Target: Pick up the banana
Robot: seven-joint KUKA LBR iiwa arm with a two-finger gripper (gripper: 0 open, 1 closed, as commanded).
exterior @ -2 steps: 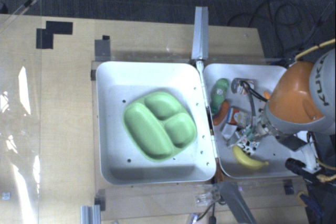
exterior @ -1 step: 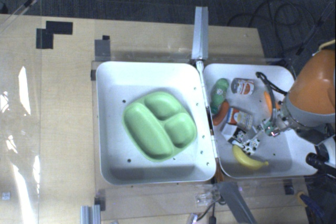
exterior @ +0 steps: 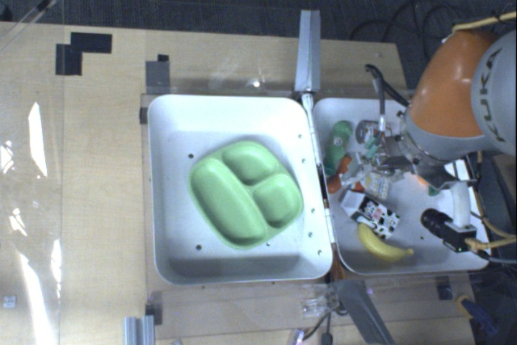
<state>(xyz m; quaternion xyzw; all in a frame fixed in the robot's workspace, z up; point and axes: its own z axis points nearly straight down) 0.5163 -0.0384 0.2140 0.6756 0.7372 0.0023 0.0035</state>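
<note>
Two white bins stand side by side: the left bin holds one green divided plate, the right bin holds the clutter, so picking happens there. One banana lies flat near the front wall, just below the gripper and apart from it. I cannot tell how the gripper is set. One green bottle lies to its left, one small printed box between it and the banana.
</note>
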